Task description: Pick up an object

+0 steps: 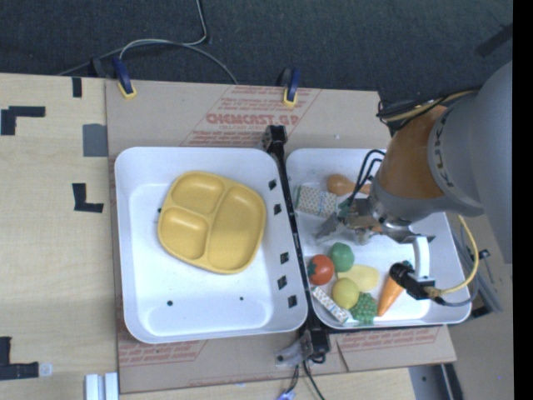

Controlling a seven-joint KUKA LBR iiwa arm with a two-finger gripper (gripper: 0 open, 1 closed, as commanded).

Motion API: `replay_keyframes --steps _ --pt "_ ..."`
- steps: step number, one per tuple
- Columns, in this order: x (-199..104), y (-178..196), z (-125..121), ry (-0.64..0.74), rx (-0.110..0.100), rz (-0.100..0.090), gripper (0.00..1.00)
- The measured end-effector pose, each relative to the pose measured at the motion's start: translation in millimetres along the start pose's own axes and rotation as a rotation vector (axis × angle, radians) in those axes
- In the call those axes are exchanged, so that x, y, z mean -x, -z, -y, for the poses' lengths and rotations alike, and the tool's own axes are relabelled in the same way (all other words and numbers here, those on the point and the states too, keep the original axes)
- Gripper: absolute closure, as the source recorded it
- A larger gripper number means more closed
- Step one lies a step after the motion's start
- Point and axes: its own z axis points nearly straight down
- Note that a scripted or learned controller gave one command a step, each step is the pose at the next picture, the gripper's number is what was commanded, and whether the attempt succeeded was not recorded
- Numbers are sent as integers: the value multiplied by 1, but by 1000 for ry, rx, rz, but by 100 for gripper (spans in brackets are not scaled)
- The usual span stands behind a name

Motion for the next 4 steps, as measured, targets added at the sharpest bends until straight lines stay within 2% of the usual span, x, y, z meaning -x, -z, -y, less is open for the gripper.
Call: replay_keyframes --steps 1,2,4 --pt "25 5 -108 0 -4 -1 0" --pt "-1 -8 -114 -5 -10 3 0" --pt "-4 -8 -114 -7 -10 6 0"
